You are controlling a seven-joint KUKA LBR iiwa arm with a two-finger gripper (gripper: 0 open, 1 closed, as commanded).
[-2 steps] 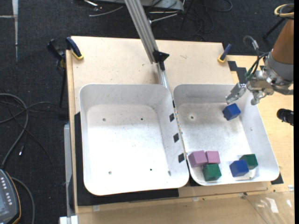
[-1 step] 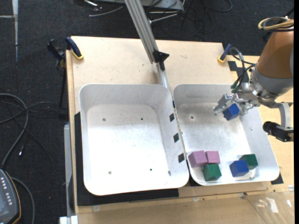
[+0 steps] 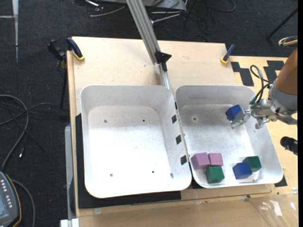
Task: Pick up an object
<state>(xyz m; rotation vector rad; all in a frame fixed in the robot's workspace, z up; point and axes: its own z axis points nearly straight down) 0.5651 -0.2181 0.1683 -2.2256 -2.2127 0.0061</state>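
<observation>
Because my gripper (image 3: 245, 116) is clamped on the blue cube (image 3: 233, 112), raised, the other blocks (image 3: 207, 160) lie below-left, untouched.

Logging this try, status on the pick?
Gripper over right bin, touching blue cube; grasp unclear. Five other blocks near front wall, none obstructing.

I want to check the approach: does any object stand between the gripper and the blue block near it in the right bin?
Nothing visible does. The blue block lies right by the gripper; the other blocks lie at the right bin's near edge.
</observation>
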